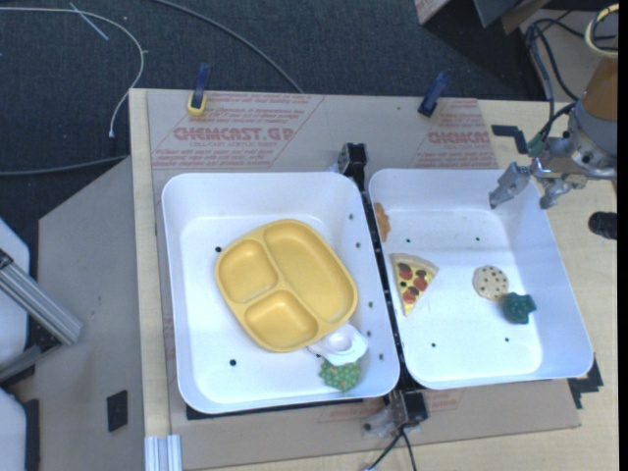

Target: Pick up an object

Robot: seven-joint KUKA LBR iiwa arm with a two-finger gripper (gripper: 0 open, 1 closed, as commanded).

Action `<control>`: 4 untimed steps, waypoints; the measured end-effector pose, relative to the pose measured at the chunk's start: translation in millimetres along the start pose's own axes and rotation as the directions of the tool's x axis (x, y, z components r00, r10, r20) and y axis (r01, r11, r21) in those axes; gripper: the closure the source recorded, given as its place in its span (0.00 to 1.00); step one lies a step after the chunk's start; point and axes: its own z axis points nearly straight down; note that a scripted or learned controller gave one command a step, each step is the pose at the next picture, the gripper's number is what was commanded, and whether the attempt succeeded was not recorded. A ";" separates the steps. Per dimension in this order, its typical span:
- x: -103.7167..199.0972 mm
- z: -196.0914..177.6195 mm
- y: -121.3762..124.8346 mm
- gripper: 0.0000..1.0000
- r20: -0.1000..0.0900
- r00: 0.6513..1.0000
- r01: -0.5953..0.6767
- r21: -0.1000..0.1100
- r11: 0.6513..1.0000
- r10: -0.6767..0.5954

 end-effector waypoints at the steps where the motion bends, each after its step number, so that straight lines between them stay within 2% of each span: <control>1: 0.7 -9.4 3.5 0.00 0.004 1.000 0.004 -0.015 1.000 -0.004; 2: 8.2 43.3 -2.5 0.00 0.003 1.000 0.004 -0.013 1.000 -0.004; 3: 9.6 91.2 7.1 0.00 0.003 1.000 0.005 -0.011 1.000 -0.005; 4: 10.3 103.4 7.5 0.00 0.004 1.000 0.005 -0.013 1.000 -0.005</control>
